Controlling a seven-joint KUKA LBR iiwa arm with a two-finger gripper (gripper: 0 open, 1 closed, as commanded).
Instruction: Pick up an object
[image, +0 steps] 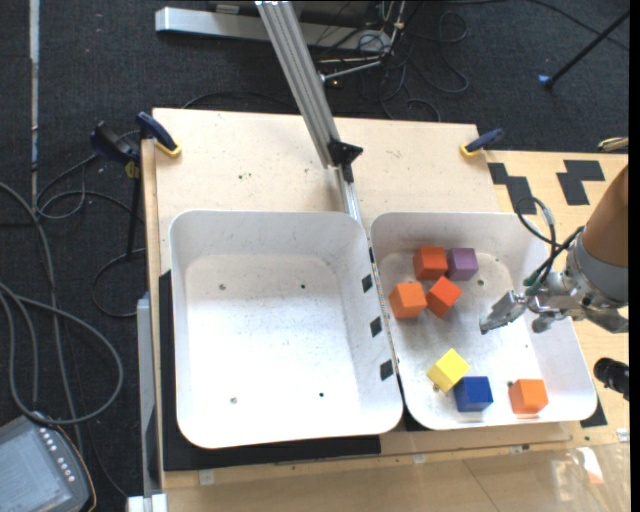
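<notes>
The right bin (575, 352) holds several small cubes. An orange cube (431, 262) and a purple cube (462, 263) sit side by side at the back. Two more orange cubes (407, 299) (444, 295) lie just in front of them. Near the front are a yellow cube (448, 369), a blue cube (473, 393) and another orange cube (528, 396). My gripper (518, 322) hangs over the right part of this bin, to the right of the orange cluster and behind the front cubes. Its fingers are apart with bare bin floor between them; it is open and holds nothing.
The left bin (178, 300) stands beside the right one, sharing a raised middle rim (378, 310). A slanted metal rail (305, 85) ends at the bins' back edge. Clamps (160, 135) (482, 141) sit at the board's far corners.
</notes>
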